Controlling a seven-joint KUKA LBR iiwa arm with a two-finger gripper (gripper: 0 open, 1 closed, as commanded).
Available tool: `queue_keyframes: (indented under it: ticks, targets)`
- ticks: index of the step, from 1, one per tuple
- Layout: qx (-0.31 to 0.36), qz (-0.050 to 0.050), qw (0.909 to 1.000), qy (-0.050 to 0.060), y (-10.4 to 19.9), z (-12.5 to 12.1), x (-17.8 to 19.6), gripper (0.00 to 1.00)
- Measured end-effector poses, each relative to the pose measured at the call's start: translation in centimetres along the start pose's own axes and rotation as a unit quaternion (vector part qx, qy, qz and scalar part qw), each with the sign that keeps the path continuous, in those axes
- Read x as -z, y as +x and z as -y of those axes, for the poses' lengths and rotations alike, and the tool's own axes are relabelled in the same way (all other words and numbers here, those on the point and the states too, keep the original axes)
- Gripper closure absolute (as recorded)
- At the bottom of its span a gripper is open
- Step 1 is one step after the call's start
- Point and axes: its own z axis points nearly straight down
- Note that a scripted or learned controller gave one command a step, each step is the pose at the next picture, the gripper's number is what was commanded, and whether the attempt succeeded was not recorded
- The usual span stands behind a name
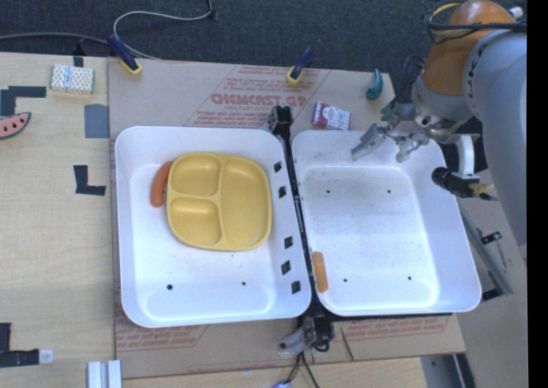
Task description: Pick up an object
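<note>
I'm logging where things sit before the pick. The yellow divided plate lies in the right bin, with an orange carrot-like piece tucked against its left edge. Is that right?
Not quite. The camera view shows the yellow divided plate lying in the left bin, not the right bin. The rest holds: an orange carrot-like piece is tucked against the plate's left edge.

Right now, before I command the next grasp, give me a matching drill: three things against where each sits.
Things:
1. yellow divided plate
2. orange carrot-like piece
3. pincer

Places:
A. over the right bin's far rim
B. left bin, toward its far side
C. right bin, near-left edge by the divider

Pairs: 1-B, 2-C, 3-A
</note>
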Motion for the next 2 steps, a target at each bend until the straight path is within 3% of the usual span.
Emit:
queue_keyframes:
  ticks: [1,2]
  targets:
    - [0.0,0.0,1.0,-0.001,3.8,0.0,-2.6,0.0]
    - [0.0,0.0,1.0,-0.001,7.5,4.6,-0.5,0.0]
